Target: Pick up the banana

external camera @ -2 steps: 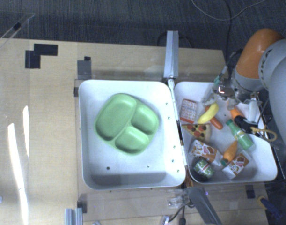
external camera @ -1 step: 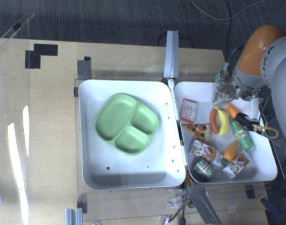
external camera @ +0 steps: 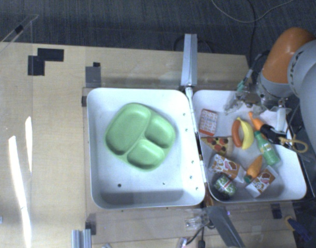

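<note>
The yellow banana (external camera: pixel 246 134) lies in the right bin (external camera: pixel 297 187), in its upper middle part, curved and pointing up and down. An orange sausage-shaped piece (external camera: pixel 236 132) rests against its left side. My gripper (external camera: pixel 244 98) hangs over the bin's back edge, a short way above and behind the banana's top end, with nothing seen in it. The grey arm with its orange band (external camera: pixel 284 56) comes in from the upper right.
Around the banana lie a green bottle (external camera: pixel 267 152), a carrot (external camera: pixel 254 166), a red-and-white packet (external camera: pixel 208 121), a pizza-slice toy (external camera: pixel 217 144), a snack packet (external camera: pixel 223 165), a dark can (external camera: pixel 223 186) and a small box (external camera: pixel 262 180). The left bin (external camera: pixel 95 190) holds a green divided plate (external camera: pixel 141 135).
</note>
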You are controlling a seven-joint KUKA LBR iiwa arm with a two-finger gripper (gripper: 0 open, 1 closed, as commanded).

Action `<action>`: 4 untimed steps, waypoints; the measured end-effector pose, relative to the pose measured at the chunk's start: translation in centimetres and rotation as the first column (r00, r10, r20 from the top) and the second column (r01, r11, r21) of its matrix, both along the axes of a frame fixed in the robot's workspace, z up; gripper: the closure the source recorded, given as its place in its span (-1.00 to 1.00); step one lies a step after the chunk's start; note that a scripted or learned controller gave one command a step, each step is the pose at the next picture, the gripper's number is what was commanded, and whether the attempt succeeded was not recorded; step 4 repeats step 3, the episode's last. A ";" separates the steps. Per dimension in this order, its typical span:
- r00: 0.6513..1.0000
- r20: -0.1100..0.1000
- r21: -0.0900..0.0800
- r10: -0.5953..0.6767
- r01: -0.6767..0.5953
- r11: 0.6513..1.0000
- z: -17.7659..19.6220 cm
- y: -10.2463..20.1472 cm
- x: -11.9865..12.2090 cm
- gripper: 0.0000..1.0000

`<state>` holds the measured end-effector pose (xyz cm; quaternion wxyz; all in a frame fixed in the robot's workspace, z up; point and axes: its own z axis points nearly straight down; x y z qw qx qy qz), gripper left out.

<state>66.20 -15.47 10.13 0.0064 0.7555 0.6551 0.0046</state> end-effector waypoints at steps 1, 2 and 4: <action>0.999 -0.007 0.003 0.051 -0.051 0.999 -1.3 0.3 -7.9 -1.00; 0.999 0.000 0.004 0.053 -0.053 0.999 -0.2 0.5 -7.7 1.00; 0.994 -0.009 0.002 -0.113 0.113 0.994 11.6 -3.9 -6.5 1.00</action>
